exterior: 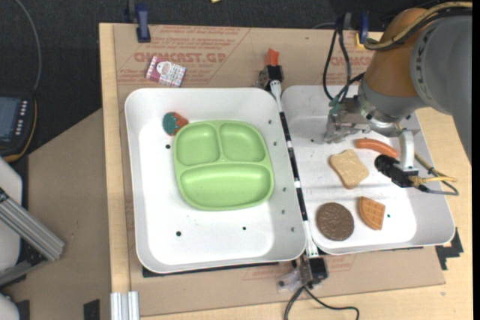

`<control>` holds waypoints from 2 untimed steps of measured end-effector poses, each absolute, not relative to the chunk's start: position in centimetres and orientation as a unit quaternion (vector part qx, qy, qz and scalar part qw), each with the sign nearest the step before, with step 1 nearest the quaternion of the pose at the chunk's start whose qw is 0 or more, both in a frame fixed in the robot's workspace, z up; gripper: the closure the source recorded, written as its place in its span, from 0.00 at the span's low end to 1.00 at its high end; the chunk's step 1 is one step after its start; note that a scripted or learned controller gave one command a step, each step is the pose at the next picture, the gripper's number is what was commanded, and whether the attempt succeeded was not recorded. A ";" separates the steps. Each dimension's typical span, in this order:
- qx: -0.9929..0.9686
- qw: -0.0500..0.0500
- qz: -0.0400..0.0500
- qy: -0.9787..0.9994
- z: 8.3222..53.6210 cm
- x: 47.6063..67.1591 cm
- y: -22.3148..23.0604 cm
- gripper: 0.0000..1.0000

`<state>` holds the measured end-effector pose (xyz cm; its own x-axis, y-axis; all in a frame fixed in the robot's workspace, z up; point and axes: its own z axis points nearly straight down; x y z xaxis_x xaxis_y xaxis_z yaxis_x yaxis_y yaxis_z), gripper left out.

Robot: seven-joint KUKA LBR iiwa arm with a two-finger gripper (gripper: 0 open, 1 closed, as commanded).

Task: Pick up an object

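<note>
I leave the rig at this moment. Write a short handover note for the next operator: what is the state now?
Gripper: low over the back left part of the right bin; no object seen in it.
Right bin: bread, sausage, brown disc, waffle piece.
Left bin: green plate, with a small toy at its back left corner.
Done: nothing lifted yet.
Left: grasp one object and lift it.
</note>
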<state>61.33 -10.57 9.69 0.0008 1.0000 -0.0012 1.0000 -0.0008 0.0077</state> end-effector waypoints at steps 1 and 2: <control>0.710 0.006 0.000 0.704 17.1 61.8 -21.5 1.00; 0.707 0.001 0.000 0.707 16.6 61.7 -20.7 0.00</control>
<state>61.75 -20.70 16.58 -0.0001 1.0000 -0.0014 1.0000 0.0001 0.0014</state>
